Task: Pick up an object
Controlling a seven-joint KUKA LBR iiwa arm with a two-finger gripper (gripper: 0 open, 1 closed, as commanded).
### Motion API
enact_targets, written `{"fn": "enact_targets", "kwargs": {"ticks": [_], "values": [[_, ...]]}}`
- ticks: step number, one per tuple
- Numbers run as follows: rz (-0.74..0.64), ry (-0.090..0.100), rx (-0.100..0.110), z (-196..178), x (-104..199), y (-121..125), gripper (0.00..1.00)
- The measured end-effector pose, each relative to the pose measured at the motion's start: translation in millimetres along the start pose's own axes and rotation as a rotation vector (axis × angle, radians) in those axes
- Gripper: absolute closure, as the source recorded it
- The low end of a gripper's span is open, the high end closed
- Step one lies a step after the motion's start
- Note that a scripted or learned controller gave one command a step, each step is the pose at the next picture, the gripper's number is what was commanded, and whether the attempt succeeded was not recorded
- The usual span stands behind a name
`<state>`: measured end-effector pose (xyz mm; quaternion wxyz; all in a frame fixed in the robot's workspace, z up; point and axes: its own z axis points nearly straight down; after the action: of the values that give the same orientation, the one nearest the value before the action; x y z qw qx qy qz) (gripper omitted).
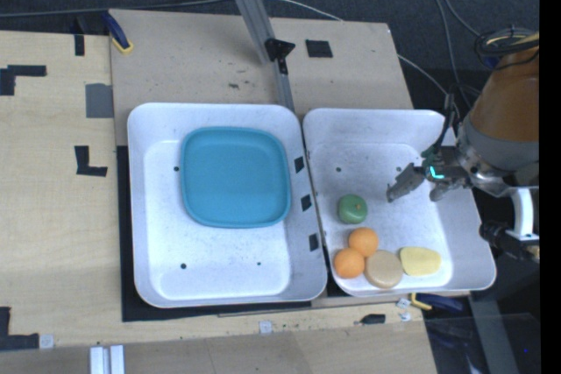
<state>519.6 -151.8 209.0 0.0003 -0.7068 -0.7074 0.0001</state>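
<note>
White and shallow, the right bin [386, 131] holds a round green fruit [352, 208], two small orange balls [363, 241], a tan disc [383, 269] and a yellow lump [421, 260], all near its front edge. Above them hangs the dark claw [419, 182], spread and holding nothing. Best aim for the green fruit, which sits apart from the others, and straddle it squarely before closing.

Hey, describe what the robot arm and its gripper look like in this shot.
The arm is bulky and rounded, with an orange band above a grey wrist section. Its gripper is dark, with slim dark fingers, and a small teal-green light glows on the body just behind them. A white fitting sits on the arm's lower side.
</note>
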Motion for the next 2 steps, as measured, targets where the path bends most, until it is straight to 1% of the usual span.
{"fn": "enact_targets", "kwargs": {"ticks": [1,2], "values": [[0.0,0.0,0.0,0.0,0.0,0.0,0.0],[0.0,0.0,0.004,42.5,0.0,1.1,0.0]]}}
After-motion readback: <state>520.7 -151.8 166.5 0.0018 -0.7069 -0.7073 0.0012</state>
